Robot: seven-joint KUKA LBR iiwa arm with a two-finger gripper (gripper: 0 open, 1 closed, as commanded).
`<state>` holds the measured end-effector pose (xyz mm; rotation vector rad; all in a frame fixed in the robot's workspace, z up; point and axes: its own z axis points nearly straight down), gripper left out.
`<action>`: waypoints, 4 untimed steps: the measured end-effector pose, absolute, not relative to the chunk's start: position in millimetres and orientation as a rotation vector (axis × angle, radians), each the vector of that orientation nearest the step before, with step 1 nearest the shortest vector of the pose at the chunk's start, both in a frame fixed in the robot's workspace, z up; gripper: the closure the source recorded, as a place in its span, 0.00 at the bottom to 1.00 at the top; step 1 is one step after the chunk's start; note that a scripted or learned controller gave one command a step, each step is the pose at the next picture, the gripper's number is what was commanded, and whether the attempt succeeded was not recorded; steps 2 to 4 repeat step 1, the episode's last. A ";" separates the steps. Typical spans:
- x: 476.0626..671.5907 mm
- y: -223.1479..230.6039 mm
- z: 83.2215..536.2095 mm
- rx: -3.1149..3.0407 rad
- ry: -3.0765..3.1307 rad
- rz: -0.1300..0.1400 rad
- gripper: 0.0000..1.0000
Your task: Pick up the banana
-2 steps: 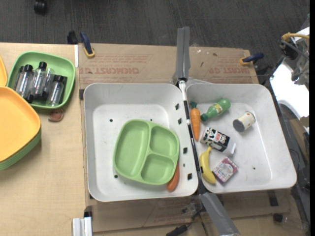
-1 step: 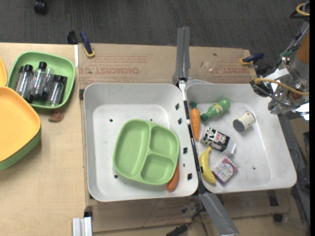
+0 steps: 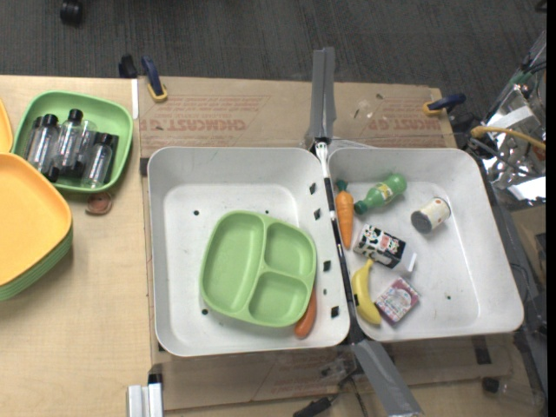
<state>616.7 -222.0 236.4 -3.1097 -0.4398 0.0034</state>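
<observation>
The yellow banana (image 3: 365,295) lies in the right white bin (image 3: 465,307), close to its left wall near the front corner, with its stem end pointing away from me. A pink packet (image 3: 398,301) touches its right side. A black-and-white carton (image 3: 380,245) lies just beyond its stem end.
The right bin also holds a carrot (image 3: 345,218), a green bottle (image 3: 380,193) and a small white cup (image 3: 430,215). In the left bin (image 3: 174,198) are a green divided plate (image 3: 259,270) and an orange sausage-shaped item (image 3: 306,318). A green tray of bottles (image 3: 74,142) and stacked yellow plates (image 3: 30,228) sit far left.
</observation>
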 end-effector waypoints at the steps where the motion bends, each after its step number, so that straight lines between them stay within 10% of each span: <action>1: 619.0 -222.5 263.4 -3.094 -0.540 0.004 1.00; 4: 619.0 -222.5 263.4 -3.094 -0.540 0.004 1.00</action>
